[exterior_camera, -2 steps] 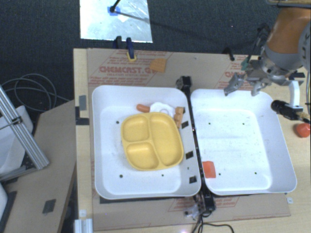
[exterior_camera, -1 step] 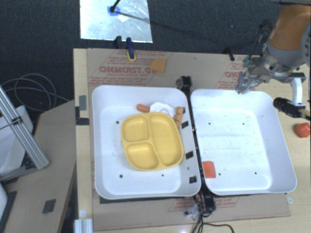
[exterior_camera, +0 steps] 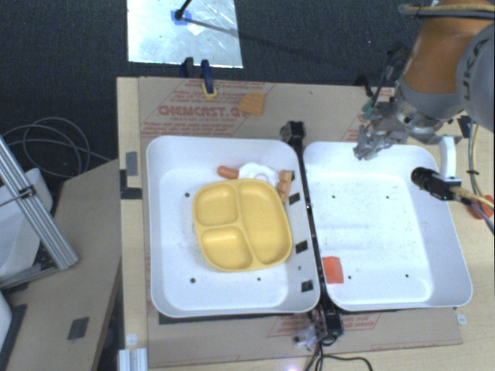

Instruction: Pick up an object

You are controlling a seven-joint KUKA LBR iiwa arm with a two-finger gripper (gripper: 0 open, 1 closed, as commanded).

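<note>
Gripper (exterior_camera: 370, 147) poised over right bin's (exterior_camera: 387, 284) far rim, well apart from orange block (exterior_camera: 332, 269); fingers' state cannot be told. Yellow tray (exterior_camera: 240, 226) filling left bin (exterior_camera: 166, 207), probably awkward to grasp.

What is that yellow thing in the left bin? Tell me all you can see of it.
The yellow tray looks like matte plastic, a rounded square split by raised ridges into three compartments. It lies flat, slightly turned, near the middle of the left bin. A white object sits at its far edge.
</note>
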